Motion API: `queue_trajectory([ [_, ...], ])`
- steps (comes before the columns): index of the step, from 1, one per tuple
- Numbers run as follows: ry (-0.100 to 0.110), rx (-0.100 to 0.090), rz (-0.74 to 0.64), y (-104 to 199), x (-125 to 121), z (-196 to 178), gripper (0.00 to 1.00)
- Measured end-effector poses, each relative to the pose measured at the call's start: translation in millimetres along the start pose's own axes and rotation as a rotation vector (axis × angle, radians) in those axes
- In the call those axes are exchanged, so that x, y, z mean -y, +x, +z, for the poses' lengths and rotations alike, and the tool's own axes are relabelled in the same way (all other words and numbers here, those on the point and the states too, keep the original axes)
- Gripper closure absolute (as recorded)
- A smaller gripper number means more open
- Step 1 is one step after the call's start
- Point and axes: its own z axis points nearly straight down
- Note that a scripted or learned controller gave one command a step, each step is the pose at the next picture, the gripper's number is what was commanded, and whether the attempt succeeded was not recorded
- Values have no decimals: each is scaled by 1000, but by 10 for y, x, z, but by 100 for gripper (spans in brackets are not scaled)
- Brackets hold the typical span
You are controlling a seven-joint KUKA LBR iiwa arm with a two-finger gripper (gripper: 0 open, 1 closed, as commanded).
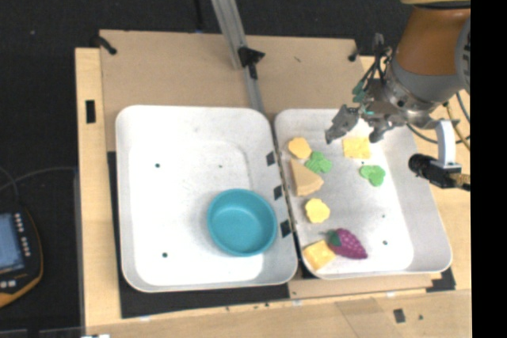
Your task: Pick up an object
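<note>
The left bin (142,170), smooth white plastic with rounded corners, holds a glossy teal bowl (242,222) at its near right. In the right bin (424,237) lie small matte toy foods: a tan wedge (304,180) by the left wall, a round yellow piece (299,148), a green leafy piece (319,163), a yellow lump (317,210), a yellow block (318,254), knobbly purple grapes (347,243), a yellow square (356,146) and a green piece (372,175). The gripper (361,125) hangs over the far part, fingers spread apart, nothing between them.
</note>
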Motion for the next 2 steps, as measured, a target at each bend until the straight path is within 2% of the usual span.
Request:
queue_trajectory([
  [1, -1, 0, 1, -1, 0, -1, 0],
  [2, 5, 1, 3, -6, 34, 426, 0],
])
